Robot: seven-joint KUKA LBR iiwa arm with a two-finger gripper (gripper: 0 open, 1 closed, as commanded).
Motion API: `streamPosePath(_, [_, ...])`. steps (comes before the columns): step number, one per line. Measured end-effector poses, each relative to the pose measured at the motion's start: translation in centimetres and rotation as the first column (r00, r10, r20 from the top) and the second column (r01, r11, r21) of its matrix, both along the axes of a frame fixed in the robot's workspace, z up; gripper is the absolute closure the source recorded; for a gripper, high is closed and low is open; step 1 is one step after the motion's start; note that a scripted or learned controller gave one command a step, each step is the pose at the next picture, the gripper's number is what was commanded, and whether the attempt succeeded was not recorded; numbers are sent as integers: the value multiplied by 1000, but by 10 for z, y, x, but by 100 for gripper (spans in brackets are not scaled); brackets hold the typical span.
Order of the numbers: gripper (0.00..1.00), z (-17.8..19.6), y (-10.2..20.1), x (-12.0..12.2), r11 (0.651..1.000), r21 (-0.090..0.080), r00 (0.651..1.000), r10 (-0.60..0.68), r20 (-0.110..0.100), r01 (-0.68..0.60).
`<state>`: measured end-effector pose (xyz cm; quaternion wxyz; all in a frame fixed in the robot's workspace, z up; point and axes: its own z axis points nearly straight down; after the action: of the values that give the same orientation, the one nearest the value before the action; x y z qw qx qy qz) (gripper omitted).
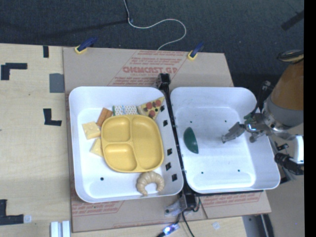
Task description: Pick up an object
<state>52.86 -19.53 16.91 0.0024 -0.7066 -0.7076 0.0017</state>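
A dark green oval object (pixel 191 140) lies near the left wall of the right bin (pixel 217 98). My gripper (pixel 229 135) hangs over the right part of that bin, pointing left, a short way to the right of the green object and apart from it. In the left bin (pixel 81 98) a yellow divided plate (pixel 132 143) sits in the middle, with a tan croissant (pixel 150 181) in front of it. Pale cheese-like pieces (pixel 91 130), an orange cracker (pixel 104 115) and a pizza slice (pixel 153 106) lie around its far and left sides.
Both bins rest on a cardboard sheet (pixel 148 65) held by clips at its far edge. A white cable (pixel 158 26) loops across the dark floor behind. A black divider (pixel 168 117) runs between the bins. The arm's grey body (pixel 286 102) stands past the right bin's right wall.
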Motion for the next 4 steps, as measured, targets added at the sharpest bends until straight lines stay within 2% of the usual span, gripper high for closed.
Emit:
streamPosePath(1, [0,-49,0,-10,1000,0,1000,-1,-1,1])
streamPosePath(2, [0,-86,1,-11,1000,-2,1000,0,4,0])
streamPosePath(3, [100,-74,1,-10,1000,-3,1000,0,6,0])
streamPosePath(4, [100,-31,2,-4,1000,-1,1000,1,7,-1])
